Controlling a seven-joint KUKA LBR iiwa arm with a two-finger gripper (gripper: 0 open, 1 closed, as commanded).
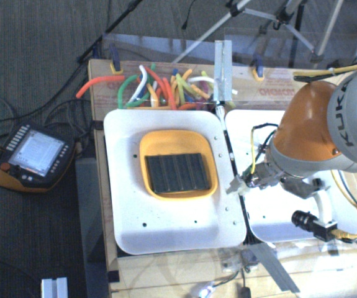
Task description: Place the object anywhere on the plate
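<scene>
**Dark slab on the plate, my gripper off to the side**

The object (pixel 177 173), a flat dark rectangle with ribs running across it, lies in the middle of the yellow plate (pixel 148 146), which sits in the left bin (pixel 123 222). Judged from how things lie, the placing looks done.

My gripper (pixel 245 182) hangs over the seam between the left bin and the right bin (pixel 271 225), well apart from the plate. My own wrist covers it from above, so I cannot tell how far apart its jaws stand or whether anything is between them.

As for handling, the slab looks stiff, thin and probably light, perhaps a ribbed tray or mat, though the view is too coarse to be sure. Its low profile leaves little to pinch; I would take it across the short width at one edge, where the ribs might give some grip.
</scene>
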